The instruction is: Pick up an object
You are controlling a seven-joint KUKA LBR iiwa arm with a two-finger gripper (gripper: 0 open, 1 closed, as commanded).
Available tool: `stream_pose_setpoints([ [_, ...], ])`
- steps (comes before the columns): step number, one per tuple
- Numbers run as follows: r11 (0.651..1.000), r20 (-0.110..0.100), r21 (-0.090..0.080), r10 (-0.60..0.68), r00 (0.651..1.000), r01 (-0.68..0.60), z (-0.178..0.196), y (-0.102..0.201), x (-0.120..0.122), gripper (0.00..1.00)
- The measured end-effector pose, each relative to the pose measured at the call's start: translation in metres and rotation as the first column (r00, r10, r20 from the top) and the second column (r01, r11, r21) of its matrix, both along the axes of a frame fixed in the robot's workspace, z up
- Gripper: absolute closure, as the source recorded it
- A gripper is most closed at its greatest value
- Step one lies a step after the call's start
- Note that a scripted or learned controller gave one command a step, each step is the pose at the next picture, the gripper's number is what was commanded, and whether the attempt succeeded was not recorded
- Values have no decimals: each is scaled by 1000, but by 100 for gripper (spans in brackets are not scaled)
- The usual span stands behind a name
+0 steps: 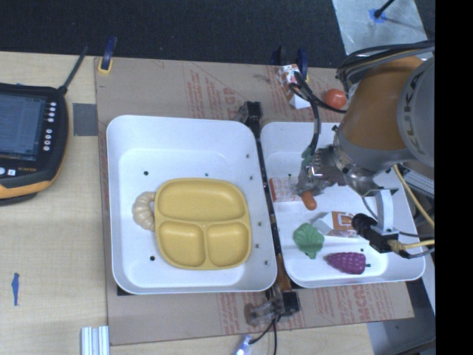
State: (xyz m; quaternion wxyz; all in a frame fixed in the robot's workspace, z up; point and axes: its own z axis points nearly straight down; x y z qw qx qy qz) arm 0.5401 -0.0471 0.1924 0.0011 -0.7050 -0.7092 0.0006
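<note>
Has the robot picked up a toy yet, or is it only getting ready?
Done: the gripper is down inside the right bin, just above a small orange-red piece. In hand: nothing shows between its fingers. Left: grabbing and lifting something. The green toy and purple grapes lie on the bin floor; the yellow tray sits in the left bin.

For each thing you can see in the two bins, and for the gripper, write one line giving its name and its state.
yellow divided plate: upright in the left bin, compartments bare
beige object: tucked against the plate's left edge
green toy: lying loose in the right bin
purple grapes: lying loose near the right bin's front
gripper: low over the right bin, above a small orange object
</note>
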Motion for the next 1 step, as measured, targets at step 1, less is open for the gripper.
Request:
stream_pose_setpoints([
  [1,1000,-1,0,-1,1000,1,27,53,1,100],
])
